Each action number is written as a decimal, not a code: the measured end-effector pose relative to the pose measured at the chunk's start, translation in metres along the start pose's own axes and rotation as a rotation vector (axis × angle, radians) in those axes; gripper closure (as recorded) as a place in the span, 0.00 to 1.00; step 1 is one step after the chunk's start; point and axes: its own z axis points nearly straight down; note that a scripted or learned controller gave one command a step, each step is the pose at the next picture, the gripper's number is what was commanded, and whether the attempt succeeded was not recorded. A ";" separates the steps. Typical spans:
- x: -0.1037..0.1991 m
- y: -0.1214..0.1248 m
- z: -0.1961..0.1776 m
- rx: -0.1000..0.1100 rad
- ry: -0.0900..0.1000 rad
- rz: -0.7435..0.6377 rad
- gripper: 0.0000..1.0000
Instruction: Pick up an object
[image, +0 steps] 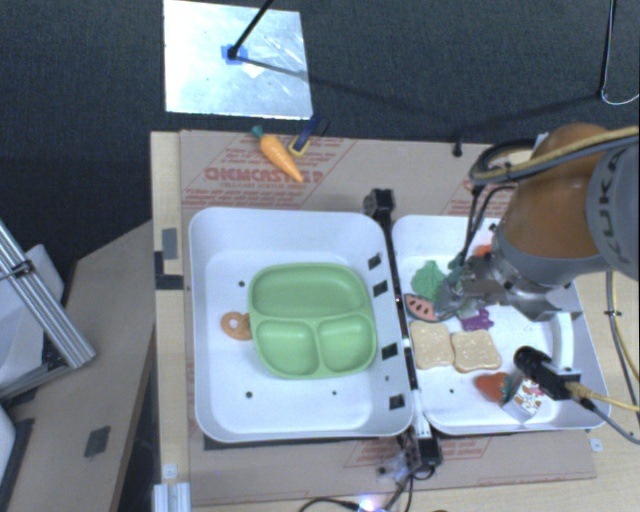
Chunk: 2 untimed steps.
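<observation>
Landmark: the green divided plate (310, 318), sitting in the left bin (215, 300); every place below is told from it.
Nearest the camera: a red piece (490, 385) and a small packet (527, 398), far to the plate's right at the right bin's (570, 425) front edge.
Toast slices: two, a pair (432, 345) (474, 350) side by side, just right of the plate across the bins' shared wall.
Pretzel: one small orange ring (236, 325), touching the plate's left rim.
Hand (458, 297): right of the plate, low over the right bin; whether it is open or closed I cannot tell, and nothing is visibly held.
Key relation: the toast lies just in front of the hand, toward the camera, so I judge it the closest pick; a purple piece (478, 320) sits beside the hand, and a green leafy piece (430, 277) lies on its plate side.
Farthest: one toy carrot (280, 157), behind the plate on the bench (330, 165), outside both bins.
</observation>
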 end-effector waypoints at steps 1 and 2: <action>0.036 -0.028 -0.018 -0.001 0.001 -0.004 1.00; 0.037 -0.036 -0.014 -0.001 -0.001 0.002 1.00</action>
